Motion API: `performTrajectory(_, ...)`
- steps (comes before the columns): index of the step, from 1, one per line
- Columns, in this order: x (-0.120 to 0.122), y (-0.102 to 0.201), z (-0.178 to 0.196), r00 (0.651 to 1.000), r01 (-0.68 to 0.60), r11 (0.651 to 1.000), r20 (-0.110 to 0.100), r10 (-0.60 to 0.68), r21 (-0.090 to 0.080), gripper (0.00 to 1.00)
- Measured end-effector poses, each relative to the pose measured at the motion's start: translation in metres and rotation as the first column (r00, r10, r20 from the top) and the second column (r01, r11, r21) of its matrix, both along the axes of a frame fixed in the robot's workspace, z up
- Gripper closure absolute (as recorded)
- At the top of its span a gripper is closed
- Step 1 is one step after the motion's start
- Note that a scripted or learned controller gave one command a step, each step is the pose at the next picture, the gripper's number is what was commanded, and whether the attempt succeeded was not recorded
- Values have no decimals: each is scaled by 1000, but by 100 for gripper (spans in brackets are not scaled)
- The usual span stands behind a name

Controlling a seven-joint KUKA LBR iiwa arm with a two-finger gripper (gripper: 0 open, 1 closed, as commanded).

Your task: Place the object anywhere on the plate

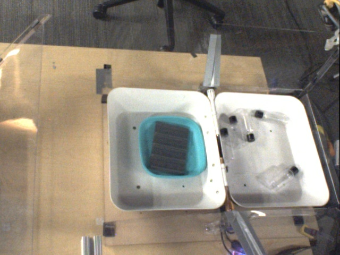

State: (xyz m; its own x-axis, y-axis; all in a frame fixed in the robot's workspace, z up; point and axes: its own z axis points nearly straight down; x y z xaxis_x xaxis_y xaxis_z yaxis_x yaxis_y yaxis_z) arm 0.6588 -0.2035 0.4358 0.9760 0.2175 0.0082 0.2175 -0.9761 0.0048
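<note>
- Logged a small silver metal piece point(91, 245) at the near edge of the wooden bench point(53, 158).
- Noted a small black block point(109, 228) just beside the near left corner of the left bin point(119, 158).
- Found a teal plate point(197, 142) with a raised rim in the middle of that bin's floor.
- Recorded a dark grey ribbed block point(170, 149) lying flat on the plate, wholly inside the rim, ribs running crosswise, tilted slightly off the bin's walls.
- Counted, in the right bin point(313, 158), several clear plastic pieces with black caps: one near the front right point(292, 170), one mid-floor point(250, 137), one toward the back point(258, 113), two close to the left wall point(232, 119).
- Marked a grey metal bar point(213, 62) at the far end of the seam where the two bins touched.
- Listed a black chair base point(164, 4) on the carpet beyond the bench.
</note>
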Motion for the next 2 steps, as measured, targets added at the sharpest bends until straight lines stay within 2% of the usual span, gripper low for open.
performTrajectory(1,-65,-1,1,1000,-14,1000,-2,14,1,0)
performTrajectory(2,-111,-2,1,1000,15,1000,-2,-15,1,0)
